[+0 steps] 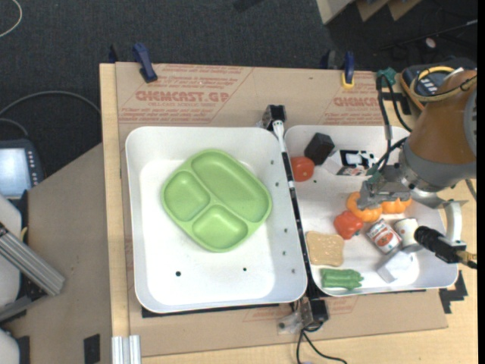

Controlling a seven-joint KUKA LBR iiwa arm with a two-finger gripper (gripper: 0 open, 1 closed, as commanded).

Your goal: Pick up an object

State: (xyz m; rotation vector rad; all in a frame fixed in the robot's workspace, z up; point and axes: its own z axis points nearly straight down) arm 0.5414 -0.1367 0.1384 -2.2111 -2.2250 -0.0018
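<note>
Arm: your arm [443,139] reaches in from the right of the frame, wrist angled down into the right bin [432,279].
Jaws: you will find the gripper [377,197] low over the orange toy [377,209], right of centre; whether the jaws are spread or pressed together cannot be told from this slant, and nothing is visibly pinched.
Likely target: the orange toy, lying in the middle of the right bin, partly hidden under the gripper. Judging by position alone, this is the pick in hand.
Long axis: the toy's visible part runs roughly left to right across the frame; which end leads is hidden.
Neighbours: a red tomato-like piece [348,224] touches its lower left, and a small can [383,236] lies just below, so you have little room for a sideways approach.
Other clutter: toast slice [325,249], green pepper [341,279], red ball [302,168] and black block [318,147] sit apart.
Left bin: holds a green divided plate [217,200], tilted diagonally, well apart from the work.
Worktop: both bins sit side by side on a brown board [197,93].
</note>
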